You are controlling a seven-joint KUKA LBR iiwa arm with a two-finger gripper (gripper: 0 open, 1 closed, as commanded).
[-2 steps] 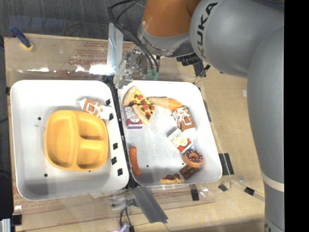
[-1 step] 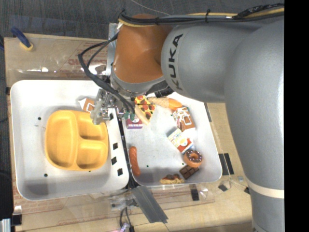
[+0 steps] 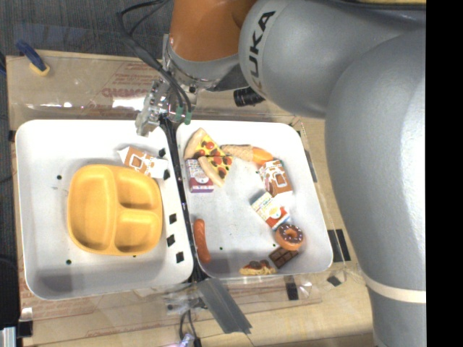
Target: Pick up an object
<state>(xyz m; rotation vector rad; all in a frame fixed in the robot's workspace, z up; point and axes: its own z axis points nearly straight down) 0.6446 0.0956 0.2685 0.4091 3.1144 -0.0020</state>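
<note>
hovering over the far rim, nothing visibly gripped

arm comes in from the right, grey body covering most of the right side, orange band above the wrist at the top centre. gripper sits at the far edge of the bins, just above where the two meet, a bit to the left-bin side. can't tell whether it is released or clenched; nothing visible in it.

left bin: yellow divided tray takes up the middle. small orange-and-white carton touches the tray's far right corner, just below the gripper.

right bin: the pickable stuff is here. pizza slice at the far left, tip pointing right. purple-and-white carton just beside it, against the left wall. orange piece near the far wall, right of the pizza. two small snack boxes in the middle right, one behind the other. chocolate donut near the right wall. chocolate bar touching the donut's near side. sausage along the left wall, lying lengthwise. cookie at the near wall.

blue clip on the bench, far left corner, well apart from the bins.
</note>
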